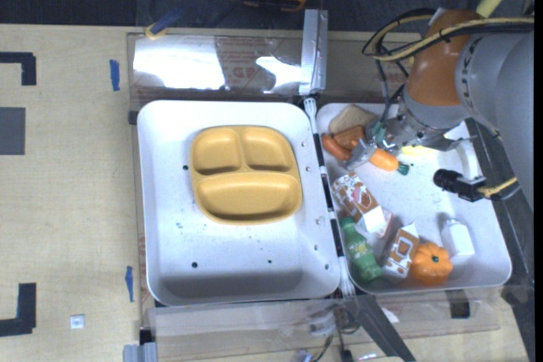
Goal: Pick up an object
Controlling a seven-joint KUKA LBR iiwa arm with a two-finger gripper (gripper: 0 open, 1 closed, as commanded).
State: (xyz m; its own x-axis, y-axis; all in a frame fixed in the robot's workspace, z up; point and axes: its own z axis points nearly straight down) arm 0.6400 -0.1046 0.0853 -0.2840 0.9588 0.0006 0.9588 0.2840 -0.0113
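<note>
The arm [501, 80] is reaching in over the right bin [424, 212], its orange band [433, 72] hanging above the bin's far edge. The gripper [383, 138] is sitting low in the bin's far-left part, over a cluster of small things. Whether it is wide or narrow I cannot tell, because the wrist is covering it from this slant, and I cannot tell whether it is gripping anything.

A short carrot [383, 159] is lying just beneath the gripper's tip, close enough that the two are looking as if they touch, though contact is not clear. A second, longer carrot [333, 147] is lying against the bin's left wall, and a tan piece [349, 121] is sitting in the bin's far-left corner just beyond it.

Nearer the middle of the bin's left side, a snack pack [356, 197] is lying flat. A green bottle [361, 254] is lying along the left wall toward the bin's near corner. Beside it a brown box [399, 248] is lying tilted, and a pumpkin [430, 263] is sitting just to its right, touching it, by the bin's near edge. A white piece [458, 237] is resting near the bin's right side, a little beyond the pumpkin.

The left bin [161, 208] is standing against the right bin's left wall and is holding a yellow plate [246, 174], which is lying flat in its far half.
</note>
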